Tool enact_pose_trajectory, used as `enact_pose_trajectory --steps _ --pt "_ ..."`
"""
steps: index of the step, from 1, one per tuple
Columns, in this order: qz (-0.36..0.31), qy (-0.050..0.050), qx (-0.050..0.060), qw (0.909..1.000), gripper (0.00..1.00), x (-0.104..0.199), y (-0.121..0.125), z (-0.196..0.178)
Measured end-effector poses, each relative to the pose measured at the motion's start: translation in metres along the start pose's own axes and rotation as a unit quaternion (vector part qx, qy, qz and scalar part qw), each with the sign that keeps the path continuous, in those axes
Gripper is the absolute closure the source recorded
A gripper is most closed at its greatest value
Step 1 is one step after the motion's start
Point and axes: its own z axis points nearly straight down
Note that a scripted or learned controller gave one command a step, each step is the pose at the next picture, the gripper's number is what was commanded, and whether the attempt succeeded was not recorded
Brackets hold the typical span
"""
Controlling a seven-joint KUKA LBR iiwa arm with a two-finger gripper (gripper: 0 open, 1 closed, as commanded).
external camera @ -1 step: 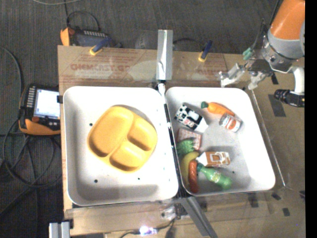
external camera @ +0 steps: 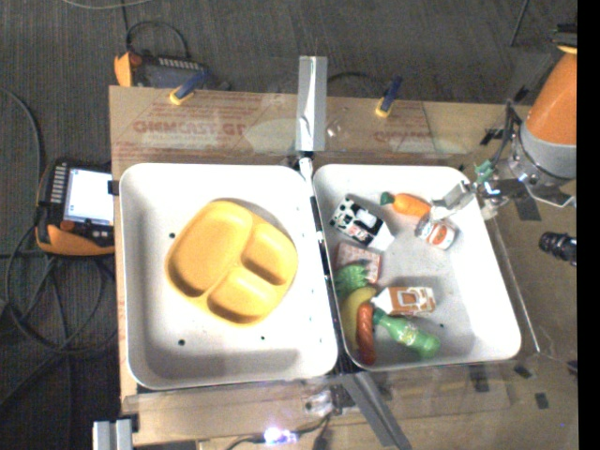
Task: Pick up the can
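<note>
The can (external camera: 439, 233), small, red and white with a silvery end, lies on its side in the upper right part of the right bin (external camera: 497, 340). My gripper (external camera: 457, 198) reaches in over the bin's right rim from the grey wrist below the orange band. Its tip hangs just above and to the right of the can, close to it. Nothing shows held between the gripper's tips.
Also in the right bin are a carrot (external camera: 408, 202), a black-and-white carton (external camera: 358, 219), a pink packet (external camera: 360, 257), a banana (external camera: 351, 309), a white-orange box (external camera: 408, 300) and a green bottle (external camera: 409, 335). The left bin (external camera: 141, 345) holds a yellow divided plate (external camera: 234, 259).
</note>
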Motion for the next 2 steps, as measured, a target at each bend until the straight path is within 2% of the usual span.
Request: enact_pose_trajectory --steps 1,2 --pt "0.026 0.001 0.000 0.9997 0.00 0.012 -0.006 0.101" --pt "0.048 0.003 -0.003 0.9988 0.00 -0.012 0.050 0.131"
